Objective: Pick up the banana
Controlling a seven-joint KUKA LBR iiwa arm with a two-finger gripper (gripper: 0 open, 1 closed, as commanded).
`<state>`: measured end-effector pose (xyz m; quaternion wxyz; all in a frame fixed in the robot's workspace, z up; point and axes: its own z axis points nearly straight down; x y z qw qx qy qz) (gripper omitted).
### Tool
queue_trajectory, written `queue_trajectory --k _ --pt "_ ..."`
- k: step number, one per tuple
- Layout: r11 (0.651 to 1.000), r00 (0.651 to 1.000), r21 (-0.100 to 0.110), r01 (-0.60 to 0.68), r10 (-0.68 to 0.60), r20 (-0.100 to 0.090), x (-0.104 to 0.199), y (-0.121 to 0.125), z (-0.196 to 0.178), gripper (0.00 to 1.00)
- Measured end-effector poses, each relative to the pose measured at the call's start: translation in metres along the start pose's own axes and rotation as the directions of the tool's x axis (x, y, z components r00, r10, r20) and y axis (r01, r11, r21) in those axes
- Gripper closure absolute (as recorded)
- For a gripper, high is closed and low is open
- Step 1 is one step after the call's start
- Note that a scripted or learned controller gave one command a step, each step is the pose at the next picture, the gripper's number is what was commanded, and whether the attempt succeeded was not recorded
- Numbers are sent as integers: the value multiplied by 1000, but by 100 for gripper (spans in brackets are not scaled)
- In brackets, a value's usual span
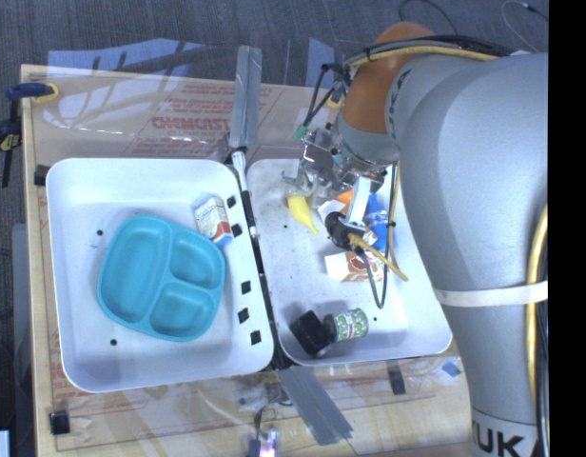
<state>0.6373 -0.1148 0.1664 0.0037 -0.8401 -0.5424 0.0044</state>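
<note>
We judge the approach step is in hand: the gripper (312, 171) hangs just above the banana (302, 211), which lies at 12 o'clock in the right bin (421, 327); its opening we cannot tell. Next comes a clean descent, avoiding clutter at the banana's 3 o'clock; a green can (349, 325) sits at 6 o'clock.

Left bin (74, 284): blue divided plate (163, 277), small carton (211, 219) by divider. Right bin (421, 327): banana (302, 211) just under gripper (317, 174), green-labelled can (348, 325), black object (310, 331), mixed clutter beneath arm (464, 160).
</note>
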Motion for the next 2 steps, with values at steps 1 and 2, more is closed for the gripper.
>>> queue_trajectory --k 1,2 --pt "991 991 4 132 -132 0 4 -20 -9 100" --pt "894 894 2 -448 448 1 40 -19 -20 100"
